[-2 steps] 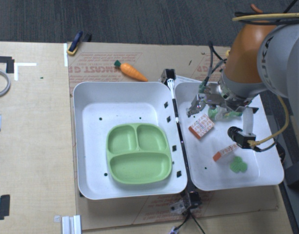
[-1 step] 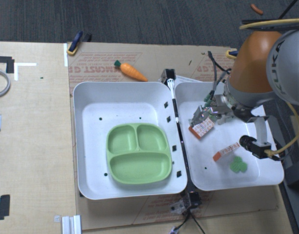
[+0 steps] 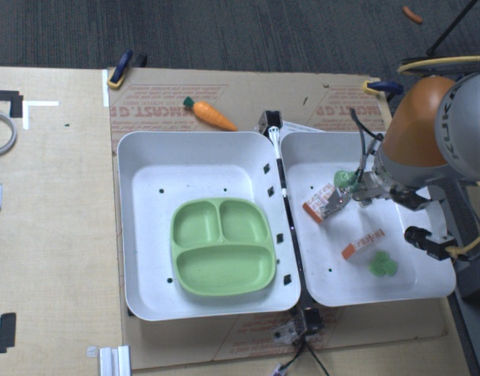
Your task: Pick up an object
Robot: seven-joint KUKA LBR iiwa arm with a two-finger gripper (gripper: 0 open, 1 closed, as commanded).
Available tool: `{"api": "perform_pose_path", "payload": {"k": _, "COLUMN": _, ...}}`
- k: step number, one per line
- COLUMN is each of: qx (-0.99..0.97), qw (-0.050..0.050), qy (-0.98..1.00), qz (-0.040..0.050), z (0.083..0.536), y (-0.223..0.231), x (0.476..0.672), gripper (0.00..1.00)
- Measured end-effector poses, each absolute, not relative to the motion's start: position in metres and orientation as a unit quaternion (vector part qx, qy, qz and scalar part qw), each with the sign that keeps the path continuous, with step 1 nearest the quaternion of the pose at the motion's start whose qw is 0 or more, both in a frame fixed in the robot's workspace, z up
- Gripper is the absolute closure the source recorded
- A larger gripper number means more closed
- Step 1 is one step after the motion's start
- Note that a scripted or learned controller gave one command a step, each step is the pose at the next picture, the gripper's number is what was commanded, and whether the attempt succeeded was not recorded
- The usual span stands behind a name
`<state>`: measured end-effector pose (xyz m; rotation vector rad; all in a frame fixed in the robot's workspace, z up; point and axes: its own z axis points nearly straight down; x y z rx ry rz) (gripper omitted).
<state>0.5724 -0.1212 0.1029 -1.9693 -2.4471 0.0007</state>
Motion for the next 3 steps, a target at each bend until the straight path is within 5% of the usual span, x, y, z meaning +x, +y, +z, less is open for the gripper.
{"api": "perform_pose_path", "payload": {"k": 1, "qx": -0.552, "qw": 0.010, "qy": -0.833, "qz": 0.0043, "z": 0.097, "y": -0.099, "x": 0.639, "gripper": 0.00}}
{"api": "perform_pose_path", "payload": {"k": 2, "qx": -0.552, "qw": 0.000, "qy": -0.834, "qz": 0.0008, "z": 0.108, "y": -0.100, "x": 0.642, "gripper": 1.00}}
{"api": "perform_pose_path", "payload": {"k": 3, "qx": -0.538, "qw": 0.000, "qy": -0.843, "qz": 0.0002, "z": 0.210, "y": -0.037, "x": 0.611, "gripper": 1.00}}
